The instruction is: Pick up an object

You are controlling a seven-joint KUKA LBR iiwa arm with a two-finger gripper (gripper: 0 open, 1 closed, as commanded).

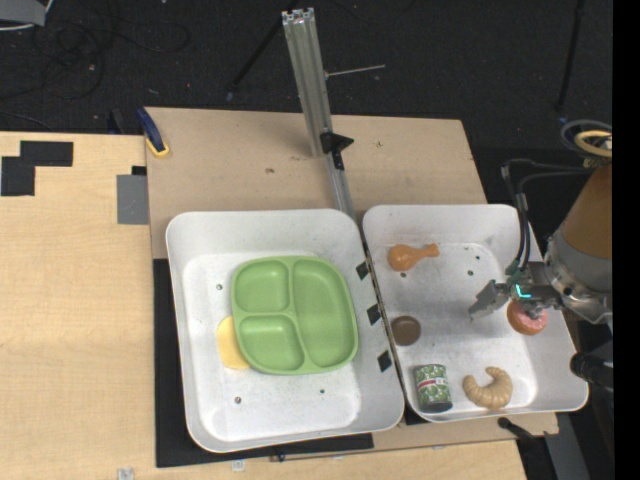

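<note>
Apparently a small round red-orange object (526,317) lies beside the tool (505,303); grip state unclear.

Smooth green plastic divided plate (295,314)

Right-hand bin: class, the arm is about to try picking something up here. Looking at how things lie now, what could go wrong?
1. The claw sits near the bin's right wall, beside a red-orange object; a descent might clip the wall or nudge the object away.
2. The croissant and the green can lie close together near the front rim, so reaching for one may bump the other.
</note>
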